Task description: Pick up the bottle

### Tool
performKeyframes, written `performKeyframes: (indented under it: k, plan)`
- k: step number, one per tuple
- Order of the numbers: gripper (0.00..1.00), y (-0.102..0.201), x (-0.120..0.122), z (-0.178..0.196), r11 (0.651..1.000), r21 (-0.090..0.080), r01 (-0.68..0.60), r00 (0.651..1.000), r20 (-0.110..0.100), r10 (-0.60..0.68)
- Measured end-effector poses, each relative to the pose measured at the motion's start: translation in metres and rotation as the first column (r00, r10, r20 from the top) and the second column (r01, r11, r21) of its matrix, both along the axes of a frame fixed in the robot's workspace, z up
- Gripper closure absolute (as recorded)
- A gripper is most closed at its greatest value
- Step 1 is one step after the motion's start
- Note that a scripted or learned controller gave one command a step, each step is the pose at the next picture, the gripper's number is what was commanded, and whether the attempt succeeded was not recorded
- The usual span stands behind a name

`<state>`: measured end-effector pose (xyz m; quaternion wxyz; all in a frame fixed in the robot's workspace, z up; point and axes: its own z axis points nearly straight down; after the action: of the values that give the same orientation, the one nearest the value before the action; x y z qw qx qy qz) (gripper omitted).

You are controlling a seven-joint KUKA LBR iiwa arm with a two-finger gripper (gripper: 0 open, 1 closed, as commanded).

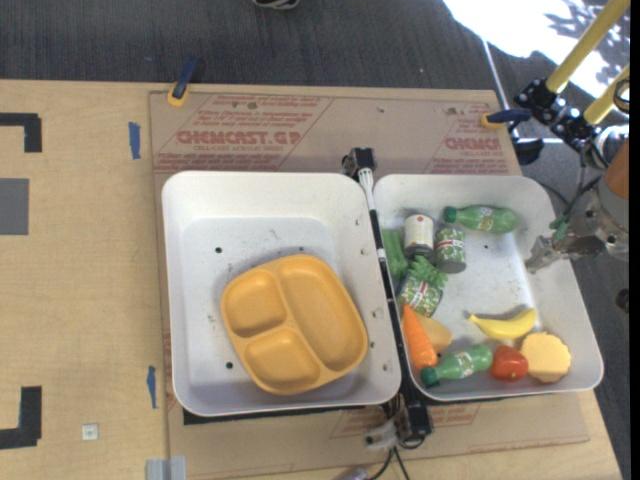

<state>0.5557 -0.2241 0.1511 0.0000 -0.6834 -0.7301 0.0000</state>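
While the arm leans over the right bin's rim, gripper state: cannot tell | glossy green bottle lying inside, near far wall | yellow compartment plate, left bin

Bench under two white bins

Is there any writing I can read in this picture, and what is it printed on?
"CHEMCAST GP", red print on the brown board behind the left bin.
"CHEMC...", the same red print behind the right bin, cut off by the blue clamp.
Fine red print around both: too small to read.
Labels on the two green bottles and the cans: too blurred to read.
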Motion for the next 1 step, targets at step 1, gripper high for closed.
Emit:
performKeyframes:
  k: [1]
  plan:
    - [0.0,0.0003,-0.0001,-0.0004,1.0,0.001,0.0,1.0,0.0,0.0]
